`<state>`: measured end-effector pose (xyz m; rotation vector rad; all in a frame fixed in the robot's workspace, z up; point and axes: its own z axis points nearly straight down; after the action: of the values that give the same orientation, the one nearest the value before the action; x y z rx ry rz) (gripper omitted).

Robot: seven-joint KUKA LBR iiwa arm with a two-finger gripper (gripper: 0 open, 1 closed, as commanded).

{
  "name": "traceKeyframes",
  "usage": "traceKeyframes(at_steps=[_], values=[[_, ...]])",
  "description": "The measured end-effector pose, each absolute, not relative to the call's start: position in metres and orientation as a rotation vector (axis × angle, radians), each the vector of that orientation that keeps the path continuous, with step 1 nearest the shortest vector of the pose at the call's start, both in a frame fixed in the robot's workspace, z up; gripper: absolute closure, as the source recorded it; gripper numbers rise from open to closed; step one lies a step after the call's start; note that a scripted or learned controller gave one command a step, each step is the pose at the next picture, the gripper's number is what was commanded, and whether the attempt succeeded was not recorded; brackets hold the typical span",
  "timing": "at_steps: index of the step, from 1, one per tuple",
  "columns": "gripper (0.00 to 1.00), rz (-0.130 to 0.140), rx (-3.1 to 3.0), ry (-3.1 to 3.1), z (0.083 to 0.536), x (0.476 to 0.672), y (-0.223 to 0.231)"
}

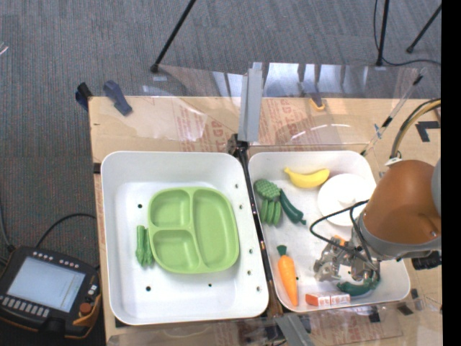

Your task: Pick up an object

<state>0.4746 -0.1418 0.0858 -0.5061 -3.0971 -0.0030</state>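
Note:
My gripper (344, 267) is low in the right bin (385, 175), near its front right corner. Its metal tip sits just above a dark green curved item (358, 288) lying on the bin floor, partly hidden by the gripper. An orange carrot (287, 278) lies to the left of the gripper. A small red and white box (325, 299) rests at the bin's front edge. Further back are a yellow banana (307, 177), a white plate (344, 197) and a bunch of green vegetables (274, 202).
The left bin (119, 193) holds a light green divided plate (193, 230) with a green pod-like item (144, 246) beside it on the left. The arm's orange band (403, 202) hangs over the right bin's right side. A pendant (47, 290) lies on the floor at the lower left.

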Motion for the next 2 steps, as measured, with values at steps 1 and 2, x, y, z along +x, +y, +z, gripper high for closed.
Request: traceKeyframes(at_steps=[1, 2], values=[[1.00, -0.004, -0.814, -3.039, 0.1890, 0.4780, -0.0598], [0.00, -0.001, -0.814, -3.033, 0.1866, 0.4765, -0.0603]])
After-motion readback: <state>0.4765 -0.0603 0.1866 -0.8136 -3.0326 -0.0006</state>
